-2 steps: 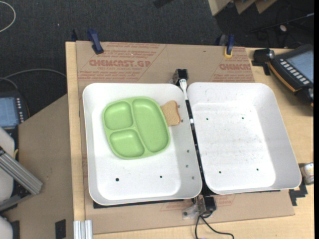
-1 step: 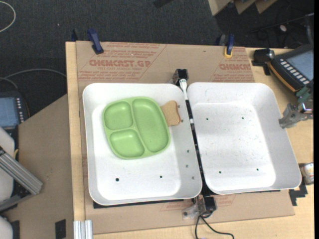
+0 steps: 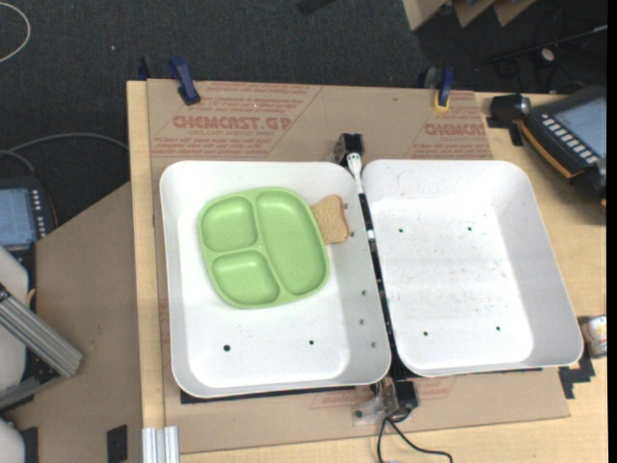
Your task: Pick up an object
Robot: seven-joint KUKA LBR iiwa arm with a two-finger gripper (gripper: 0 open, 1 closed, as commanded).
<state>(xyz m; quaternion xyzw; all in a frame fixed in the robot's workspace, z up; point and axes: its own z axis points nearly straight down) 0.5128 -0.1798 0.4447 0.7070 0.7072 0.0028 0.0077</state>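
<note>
Camera view shows a green divided plate (image 3: 263,247) in the left bin (image 3: 193,355) (a tan cracker (image 3: 332,219) touches its right rim), end effector state indeterminable.

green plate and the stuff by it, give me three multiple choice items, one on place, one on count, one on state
1. Which bin holds the green plate?
A. the left bin
B. the right bin
C. neither, it sits on the bare bench

2. How many compartments does the green plate have?
A. two
B. three
C. five

3. How does the tan cracker-like piece lie against the plate?
A. in the middle of a compartment
B. at the plate's right edge, partly over the rim
C. far off, in the other bin

Answers:
1. A, the plate lies in the upper part of the left bin.
2. B, one long compartment on the right and two smaller ones on the left.
3. B, the piece sits at the plate's upper right rim, near the seam with the right bin.
</note>
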